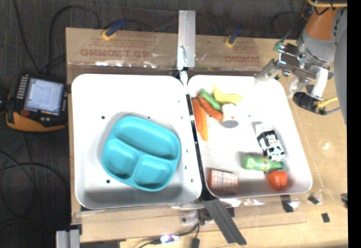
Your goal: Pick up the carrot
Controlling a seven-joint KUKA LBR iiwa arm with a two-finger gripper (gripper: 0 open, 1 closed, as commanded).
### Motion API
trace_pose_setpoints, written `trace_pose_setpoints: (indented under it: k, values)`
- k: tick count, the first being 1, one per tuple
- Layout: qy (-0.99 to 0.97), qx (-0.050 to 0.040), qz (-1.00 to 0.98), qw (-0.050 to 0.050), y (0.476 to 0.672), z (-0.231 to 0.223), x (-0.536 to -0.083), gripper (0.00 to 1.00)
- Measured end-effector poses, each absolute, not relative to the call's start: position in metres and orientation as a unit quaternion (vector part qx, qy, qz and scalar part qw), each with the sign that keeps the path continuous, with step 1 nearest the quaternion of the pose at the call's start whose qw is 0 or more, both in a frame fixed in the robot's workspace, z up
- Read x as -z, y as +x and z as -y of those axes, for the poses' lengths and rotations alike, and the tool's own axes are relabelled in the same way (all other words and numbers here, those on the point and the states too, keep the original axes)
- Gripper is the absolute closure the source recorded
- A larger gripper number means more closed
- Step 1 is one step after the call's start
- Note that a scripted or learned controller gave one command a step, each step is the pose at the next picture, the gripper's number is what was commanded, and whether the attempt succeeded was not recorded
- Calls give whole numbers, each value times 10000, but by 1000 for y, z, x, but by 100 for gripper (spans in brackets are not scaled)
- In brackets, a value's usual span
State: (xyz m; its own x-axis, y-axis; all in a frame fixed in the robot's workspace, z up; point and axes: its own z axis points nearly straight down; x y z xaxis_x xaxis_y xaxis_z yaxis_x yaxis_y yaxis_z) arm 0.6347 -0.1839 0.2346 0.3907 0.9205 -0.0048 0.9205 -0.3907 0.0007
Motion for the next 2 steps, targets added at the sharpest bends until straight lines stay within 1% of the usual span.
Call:
trace_pose_setpoints:
  k: [1,2]
  values:
    - [7242,20,-6896,7,658,122,-221,0]
    - [6089,11,-7933,4,646,70,-196,0]
